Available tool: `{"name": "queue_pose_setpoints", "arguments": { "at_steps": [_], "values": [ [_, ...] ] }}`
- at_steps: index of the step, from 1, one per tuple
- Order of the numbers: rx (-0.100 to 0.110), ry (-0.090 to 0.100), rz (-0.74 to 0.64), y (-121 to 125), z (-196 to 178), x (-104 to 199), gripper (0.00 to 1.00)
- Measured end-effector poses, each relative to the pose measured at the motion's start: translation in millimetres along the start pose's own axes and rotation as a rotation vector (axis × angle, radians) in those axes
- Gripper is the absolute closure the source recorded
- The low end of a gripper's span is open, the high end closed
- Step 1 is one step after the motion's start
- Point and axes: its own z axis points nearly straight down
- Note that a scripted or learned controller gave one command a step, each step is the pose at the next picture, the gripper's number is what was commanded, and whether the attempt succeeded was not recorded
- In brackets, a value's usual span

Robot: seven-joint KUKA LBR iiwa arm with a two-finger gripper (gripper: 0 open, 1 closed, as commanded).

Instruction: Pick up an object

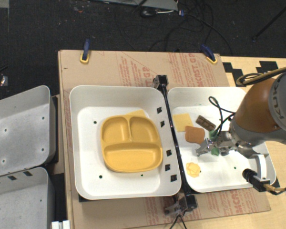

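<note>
Dark speckled floor with cables surrounds a cardboard-topped bench (114, 68) bearing two white bins. Filling the left bin (81, 128) is a yellow divided tray (131, 144). From the right, the arm's bulky orange-banded wrist (257, 111) hides much of the right bin (219, 180). Its gripper (203, 149) hangs low beside a brown block (194, 134); whether it is clenched I cannot tell. Nearby lie a pale yellow slice (182, 121), a small dark piece (205, 123) and a yellow disc (193, 169).

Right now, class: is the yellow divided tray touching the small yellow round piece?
Apart. The camera view shows the yellow divided tray in the left bin, the small yellow round piece in the right.
</note>
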Motion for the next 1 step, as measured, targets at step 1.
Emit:
{"name": "queue_pose_setpoints", "arguments": {
  "at_steps": [1],
  "values": [
    [-0.003, 0.000, 0.002, 0.6, -11.2, -0.1, 1.00]
  ]
}}
